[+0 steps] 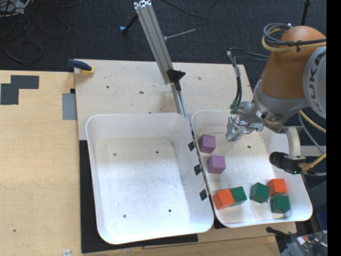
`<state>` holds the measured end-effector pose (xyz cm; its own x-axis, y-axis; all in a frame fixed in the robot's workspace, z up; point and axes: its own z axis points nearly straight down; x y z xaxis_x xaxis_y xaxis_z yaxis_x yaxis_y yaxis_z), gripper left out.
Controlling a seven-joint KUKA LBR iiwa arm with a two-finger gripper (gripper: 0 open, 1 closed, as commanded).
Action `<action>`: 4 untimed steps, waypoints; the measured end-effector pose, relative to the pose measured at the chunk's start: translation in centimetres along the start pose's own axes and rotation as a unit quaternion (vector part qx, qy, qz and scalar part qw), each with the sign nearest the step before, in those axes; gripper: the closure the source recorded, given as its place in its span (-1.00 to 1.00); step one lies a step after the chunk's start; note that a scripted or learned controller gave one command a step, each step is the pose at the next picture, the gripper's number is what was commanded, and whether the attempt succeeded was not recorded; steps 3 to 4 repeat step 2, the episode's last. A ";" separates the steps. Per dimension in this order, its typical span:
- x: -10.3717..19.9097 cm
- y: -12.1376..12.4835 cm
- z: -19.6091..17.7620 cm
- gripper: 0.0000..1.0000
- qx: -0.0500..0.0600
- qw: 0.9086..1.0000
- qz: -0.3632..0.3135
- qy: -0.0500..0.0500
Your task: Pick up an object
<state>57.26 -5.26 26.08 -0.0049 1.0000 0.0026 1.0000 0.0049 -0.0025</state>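
The end effector [235,131] hangs above the upper part of the right-hand shallow white bin [298,213], with nothing visible between its fingers; whether they are open or closed cannot be told at this angle. The candidate objects all lie in that bin. An upper purple cube [207,142] sits near the bin's left wall, just left of and below the end effector. A lower purple cube [216,164] lies just below it. Along the bottom edge sit an orange cube [224,198] touching a green cube [238,194], a second green cube [259,192], a second orange cube [277,186] and a third green cube [280,204]. The left-hand white bin [106,143] rests beside it on the bench [122,89].

Risks, as judged:
- The upper purple cube lies close to the wall; a finger may strike the rim.
- The touching orange and green cubes may shift together.
- An off-centre descent may push a cube aside.

Legible writing: partial letters "KU" on the grey arm [319,79].
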 end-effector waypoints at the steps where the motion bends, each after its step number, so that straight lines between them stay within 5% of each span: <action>1: 5.0 0.8 1.7 1.00 0.002 1.000 0.001 0.000; 2: 10.4 2.0 1.6 1.00 0.000 1.000 0.000 0.000; 4: 10.4 2.0 1.6 1.00 0.000 1.000 0.000 0.000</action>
